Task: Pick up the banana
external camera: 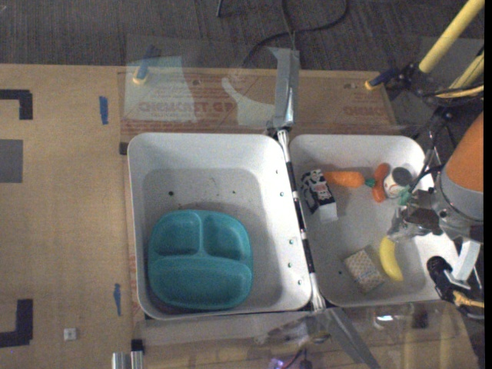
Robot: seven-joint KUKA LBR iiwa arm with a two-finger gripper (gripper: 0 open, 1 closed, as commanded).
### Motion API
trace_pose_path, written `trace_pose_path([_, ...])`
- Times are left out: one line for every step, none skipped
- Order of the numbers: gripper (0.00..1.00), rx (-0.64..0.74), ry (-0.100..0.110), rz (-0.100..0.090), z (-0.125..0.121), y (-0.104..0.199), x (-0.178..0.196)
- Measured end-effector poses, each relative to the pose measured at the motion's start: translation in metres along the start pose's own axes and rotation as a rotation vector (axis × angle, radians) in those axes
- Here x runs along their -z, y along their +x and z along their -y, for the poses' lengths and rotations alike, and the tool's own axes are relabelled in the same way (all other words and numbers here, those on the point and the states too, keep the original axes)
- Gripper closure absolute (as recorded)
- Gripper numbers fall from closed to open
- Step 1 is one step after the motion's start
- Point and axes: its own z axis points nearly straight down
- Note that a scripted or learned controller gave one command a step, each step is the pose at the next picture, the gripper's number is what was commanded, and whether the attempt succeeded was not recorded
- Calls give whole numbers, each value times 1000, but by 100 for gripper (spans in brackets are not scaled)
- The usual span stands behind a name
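Banana lies flat in your right bin, lower right part of the floor, long axis running roughly top to bottom in the camera view. Its right side has bare floor up to the bin's right wall. On its left, just beside but apart, sits a small tan speckled block; that side is tight.

Rest of the right bin: black-and-white carton near the left wall, orange carrot beside it, a second orange piece and a white cup-like item crowded in the upper right corner. The centre of the floor is open.

Left bin carries a teal divided plate in its lower half. The bins meet along a shared divider.

Tool sits over the right bin's right edge, just above the banana's upper tip. Can't tell whether it's open or closed, or whether it touches the banana; it's dark and blurred against the wrist.

The arm is cut off at the frame's right edge. The surface is tan with black tape marks.
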Motion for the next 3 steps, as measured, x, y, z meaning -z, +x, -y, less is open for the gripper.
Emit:
trace_pose_path([0, 1, 0, 0, 0, 0, 0])
trace_pose_path([0, -64, -3, -1, -4, -16, -96])
trace_pose_path([100, -68, -2, 1, -3, -18, -87])
